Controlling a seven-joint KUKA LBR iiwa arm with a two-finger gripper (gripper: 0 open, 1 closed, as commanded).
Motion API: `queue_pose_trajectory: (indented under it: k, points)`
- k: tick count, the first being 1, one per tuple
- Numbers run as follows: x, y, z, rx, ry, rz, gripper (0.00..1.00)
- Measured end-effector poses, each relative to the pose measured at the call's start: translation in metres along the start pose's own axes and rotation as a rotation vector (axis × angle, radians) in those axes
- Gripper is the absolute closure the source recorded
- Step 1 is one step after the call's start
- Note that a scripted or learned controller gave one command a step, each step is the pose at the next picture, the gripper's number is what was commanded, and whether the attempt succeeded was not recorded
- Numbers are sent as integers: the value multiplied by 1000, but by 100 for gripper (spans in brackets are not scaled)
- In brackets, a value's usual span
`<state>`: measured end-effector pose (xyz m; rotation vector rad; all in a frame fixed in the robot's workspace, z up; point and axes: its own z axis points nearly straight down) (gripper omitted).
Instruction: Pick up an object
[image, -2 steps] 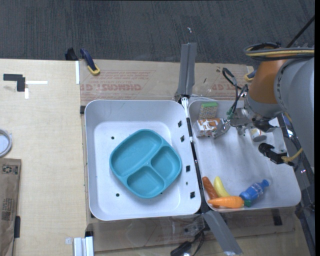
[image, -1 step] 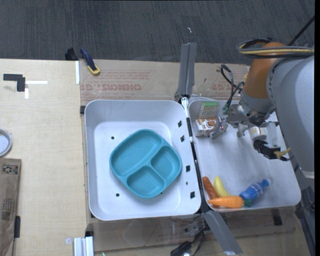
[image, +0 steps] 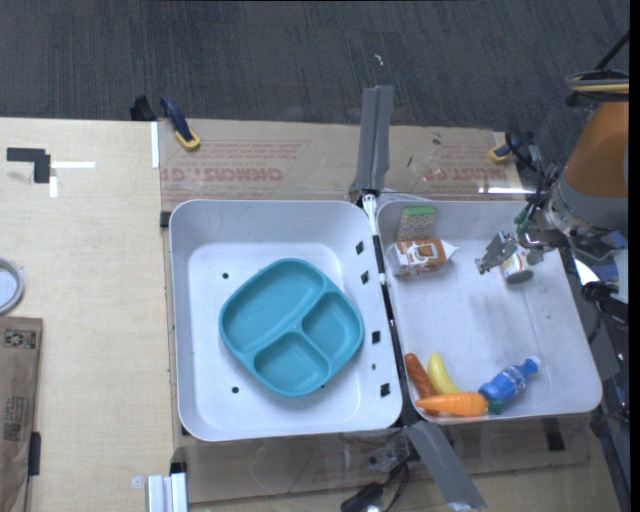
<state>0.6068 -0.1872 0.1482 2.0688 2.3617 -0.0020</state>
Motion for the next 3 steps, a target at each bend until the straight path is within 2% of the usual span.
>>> queue_pose_trajectory:
  k: [1,2,3]
  points:
    - [-17,21,57,1,0,59,0]
    - [-16,22,47,-1,-3,54,100]
    - [19,1,-80,-2,0,55,100]
